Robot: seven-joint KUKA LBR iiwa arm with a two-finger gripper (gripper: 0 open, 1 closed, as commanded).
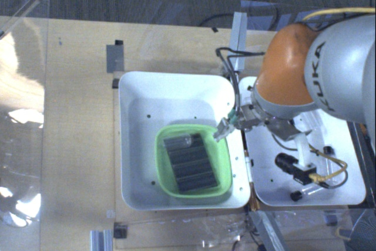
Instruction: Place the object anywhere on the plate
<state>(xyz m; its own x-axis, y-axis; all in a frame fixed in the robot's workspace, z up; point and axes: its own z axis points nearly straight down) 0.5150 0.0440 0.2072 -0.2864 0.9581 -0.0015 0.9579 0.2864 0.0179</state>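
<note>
Beside the gripper (224, 128): block on plate, left bin.
Gripper tip sits at the plate's (160, 154) rim, on the side nearest the arm (343, 70); whether it touches the rim cannot be told, and whether it is released or clenched cannot be told; nothing is seen held. Green plate lies just below and to the view's left of the tip, flat on the floor of the left bin (141, 120). Dark ridged block (189, 163) lies flat on the plate, near the tip but apart from it, its long side slightly tilted. Behind the tip, the orange band (285, 70) and wrist hang over the right bin (346, 188).
</note>
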